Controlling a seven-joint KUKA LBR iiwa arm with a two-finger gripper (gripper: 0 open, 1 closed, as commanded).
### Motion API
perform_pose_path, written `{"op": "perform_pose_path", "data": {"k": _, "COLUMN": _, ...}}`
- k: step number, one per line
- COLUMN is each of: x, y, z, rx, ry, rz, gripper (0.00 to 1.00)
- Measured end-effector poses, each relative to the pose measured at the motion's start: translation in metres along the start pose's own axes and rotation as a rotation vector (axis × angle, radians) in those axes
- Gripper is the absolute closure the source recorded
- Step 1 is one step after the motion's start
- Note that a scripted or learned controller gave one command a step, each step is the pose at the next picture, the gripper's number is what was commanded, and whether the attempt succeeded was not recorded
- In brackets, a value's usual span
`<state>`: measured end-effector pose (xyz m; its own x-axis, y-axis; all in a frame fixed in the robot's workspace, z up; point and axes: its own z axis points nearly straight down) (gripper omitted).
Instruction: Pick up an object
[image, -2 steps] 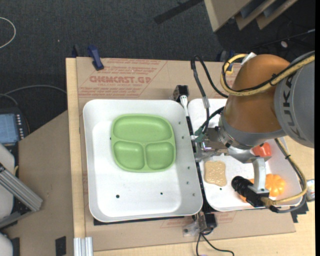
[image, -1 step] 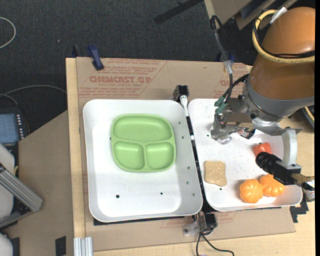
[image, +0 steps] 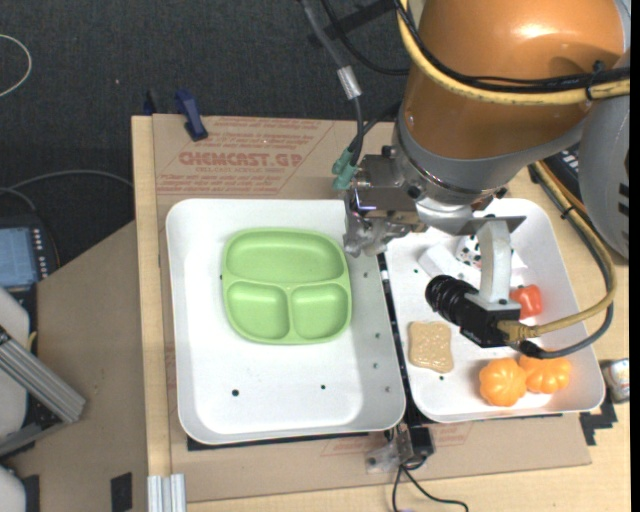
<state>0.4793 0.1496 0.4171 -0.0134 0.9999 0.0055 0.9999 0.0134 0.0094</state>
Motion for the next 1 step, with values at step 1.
{"op": "perform_pose_path", "data": {"k": 1, "x": -0.0067, "y": 0.0005, "z": -0.0066, "rx": 0.006, "ry": -0.005, "rz": 0.012, "gripper": 1.0}}
